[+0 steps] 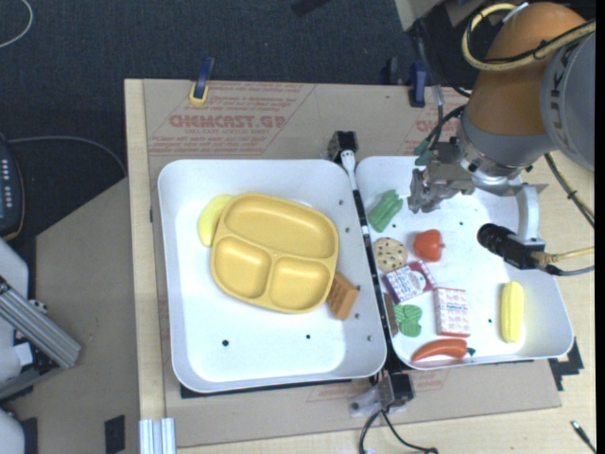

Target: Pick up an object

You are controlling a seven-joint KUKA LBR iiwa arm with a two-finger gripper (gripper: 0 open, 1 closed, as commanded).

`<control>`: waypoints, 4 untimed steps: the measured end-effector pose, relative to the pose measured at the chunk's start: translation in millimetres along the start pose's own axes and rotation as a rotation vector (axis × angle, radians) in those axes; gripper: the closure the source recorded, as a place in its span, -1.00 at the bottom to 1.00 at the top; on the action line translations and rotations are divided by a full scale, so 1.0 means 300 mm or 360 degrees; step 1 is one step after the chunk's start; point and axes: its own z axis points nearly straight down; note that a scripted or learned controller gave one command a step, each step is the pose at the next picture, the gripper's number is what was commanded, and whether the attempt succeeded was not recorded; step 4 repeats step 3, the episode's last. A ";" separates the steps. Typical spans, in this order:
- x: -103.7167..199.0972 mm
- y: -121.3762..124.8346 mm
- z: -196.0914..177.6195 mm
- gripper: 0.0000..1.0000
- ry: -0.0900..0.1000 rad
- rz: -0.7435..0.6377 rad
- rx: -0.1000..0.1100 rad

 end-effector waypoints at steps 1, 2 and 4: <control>0.004 0.045 0.027 1.00 -0.0005 0.0007 -0.0005; -0.005 0.020 -0.040 1.00 -0.0005 0.0009 -0.0008; -0.001 0.015 -0.034 1.00 -0.0004 0.0008 -0.0002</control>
